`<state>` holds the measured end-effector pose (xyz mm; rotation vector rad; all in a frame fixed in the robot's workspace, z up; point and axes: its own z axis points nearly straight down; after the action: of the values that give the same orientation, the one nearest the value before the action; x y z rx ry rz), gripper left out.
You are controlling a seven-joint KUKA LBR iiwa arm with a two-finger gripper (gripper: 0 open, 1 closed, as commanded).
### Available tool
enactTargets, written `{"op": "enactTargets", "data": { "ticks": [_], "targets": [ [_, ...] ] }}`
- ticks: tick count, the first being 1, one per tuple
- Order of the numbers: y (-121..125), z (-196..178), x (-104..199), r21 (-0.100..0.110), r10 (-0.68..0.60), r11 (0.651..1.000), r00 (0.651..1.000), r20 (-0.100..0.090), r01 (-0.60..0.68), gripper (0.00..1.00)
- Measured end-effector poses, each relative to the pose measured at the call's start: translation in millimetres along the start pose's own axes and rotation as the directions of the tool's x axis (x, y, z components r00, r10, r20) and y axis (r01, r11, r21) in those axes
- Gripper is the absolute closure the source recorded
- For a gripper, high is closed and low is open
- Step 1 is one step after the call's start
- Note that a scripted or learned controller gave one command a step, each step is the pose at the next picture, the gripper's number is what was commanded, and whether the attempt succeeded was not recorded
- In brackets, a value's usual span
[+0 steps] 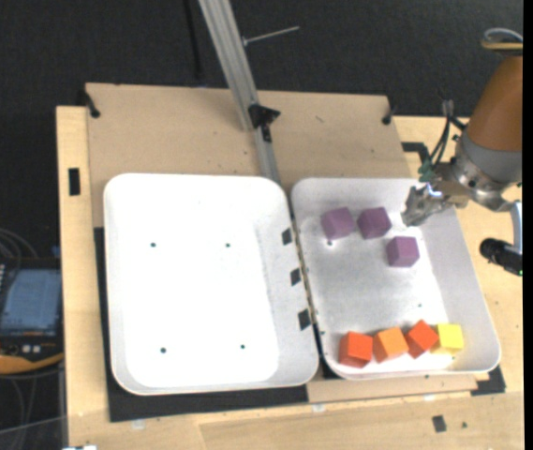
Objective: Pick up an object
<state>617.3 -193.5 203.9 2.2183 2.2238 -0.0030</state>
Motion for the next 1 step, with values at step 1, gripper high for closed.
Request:
{"op": "enactTargets", "data": {
  "ticks": [1],
  "targets": [
    [-1.5,3.2,46.1,-0.001,-0.003,1.0,1.0,-0.002,0.003,1.0]
  ]
}}
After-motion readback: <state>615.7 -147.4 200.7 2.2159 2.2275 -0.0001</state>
